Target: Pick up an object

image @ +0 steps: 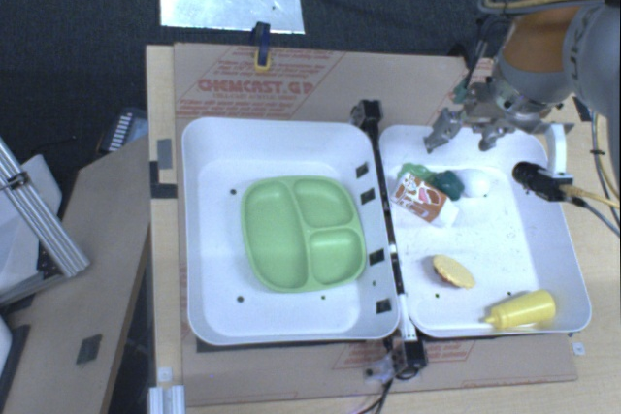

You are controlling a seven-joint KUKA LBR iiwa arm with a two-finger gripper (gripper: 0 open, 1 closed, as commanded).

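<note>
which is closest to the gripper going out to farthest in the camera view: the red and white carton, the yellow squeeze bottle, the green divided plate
Measured from the gripper above the right bin's far edge:
1. Red and white carton, just below it in the right bin's far half.
2. Green divided plate, across in the left bin.
3. Yellow squeeze bottle, at the right bin's near edge.
The last two are fairly close.

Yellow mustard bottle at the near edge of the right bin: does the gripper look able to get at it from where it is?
Probably yes. The yellow mustard bottle lies alone with nothing over it, and the open gripper hangs above the same bin's far side.
</note>
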